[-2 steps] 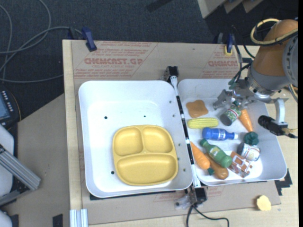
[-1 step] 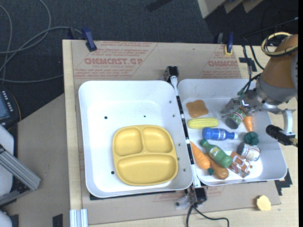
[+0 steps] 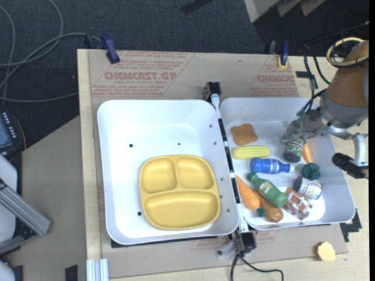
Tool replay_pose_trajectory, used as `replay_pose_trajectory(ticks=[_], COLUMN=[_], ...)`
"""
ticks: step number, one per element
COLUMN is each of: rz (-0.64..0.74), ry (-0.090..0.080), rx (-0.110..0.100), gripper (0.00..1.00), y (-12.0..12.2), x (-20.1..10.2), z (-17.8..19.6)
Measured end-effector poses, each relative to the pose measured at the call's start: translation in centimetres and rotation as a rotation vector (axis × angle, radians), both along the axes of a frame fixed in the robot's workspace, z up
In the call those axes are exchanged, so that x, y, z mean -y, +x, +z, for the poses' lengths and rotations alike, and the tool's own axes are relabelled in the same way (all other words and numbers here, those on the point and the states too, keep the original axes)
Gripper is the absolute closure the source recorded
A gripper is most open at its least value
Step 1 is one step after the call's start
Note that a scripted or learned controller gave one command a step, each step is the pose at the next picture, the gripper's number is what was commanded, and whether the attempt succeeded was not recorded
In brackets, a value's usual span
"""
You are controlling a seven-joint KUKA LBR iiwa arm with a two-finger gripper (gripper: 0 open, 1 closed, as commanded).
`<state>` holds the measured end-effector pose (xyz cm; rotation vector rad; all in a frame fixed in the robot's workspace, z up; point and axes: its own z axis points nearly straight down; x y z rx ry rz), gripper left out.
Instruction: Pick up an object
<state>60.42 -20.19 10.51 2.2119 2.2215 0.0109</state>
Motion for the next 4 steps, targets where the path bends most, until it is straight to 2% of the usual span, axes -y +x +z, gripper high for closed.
replay_pose_trajectory(ticks=[1,2,3,4], rz=[0.002,0.000,0.004,0.003], ry=[0.001,-0.001,0.002,0.001], rx=[-0.009,0.002,-0.003,-0.007], gripper=[1.00,1.00,1.00,1.00], y=[0.4,-2.2,-2.6,-1.4], x=[-6.7,-10.3,-17.2,-22.2], z=[-0.9,10.9,14.7,14.9])
